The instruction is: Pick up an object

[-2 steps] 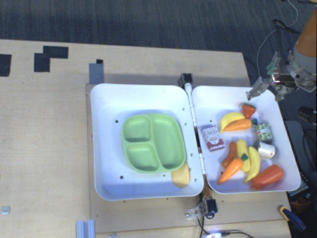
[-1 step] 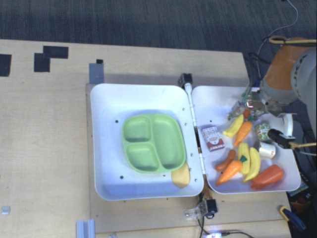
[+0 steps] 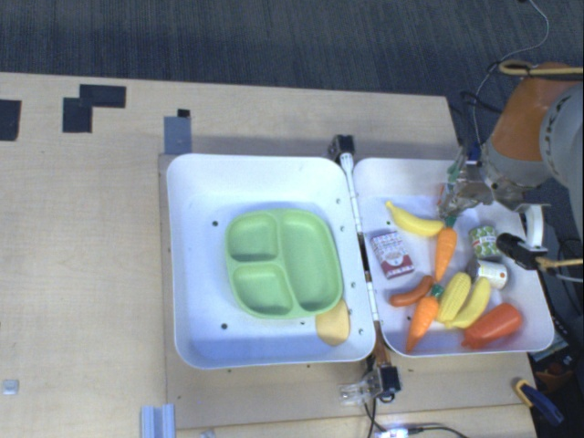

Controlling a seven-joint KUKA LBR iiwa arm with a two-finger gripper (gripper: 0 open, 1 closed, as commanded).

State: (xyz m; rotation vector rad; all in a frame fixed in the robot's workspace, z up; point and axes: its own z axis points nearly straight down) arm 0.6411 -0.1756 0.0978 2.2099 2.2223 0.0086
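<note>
My gripper (image 3: 453,206) hangs over the back of the right bin (image 3: 401,173), just above the right end of a yellow banana (image 3: 411,221) and the top of an orange carrot (image 3: 444,250). I see nothing held in it. Below lie a red and white carton (image 3: 391,253), a reddish sausage (image 3: 411,292), a second carrot (image 3: 422,316), two yellow banana-like pieces (image 3: 464,299), a red pepper (image 3: 491,326), a green and white can (image 3: 483,240) and a small white cup (image 3: 492,273).
The left bin (image 3: 196,245) holds a green divided plate (image 3: 283,261), with a tan-yellow piece (image 3: 334,324) at the plate's front right corner. A raised rim (image 3: 358,245) separates the two bins. Bare wooden bench lies to the left.
</note>
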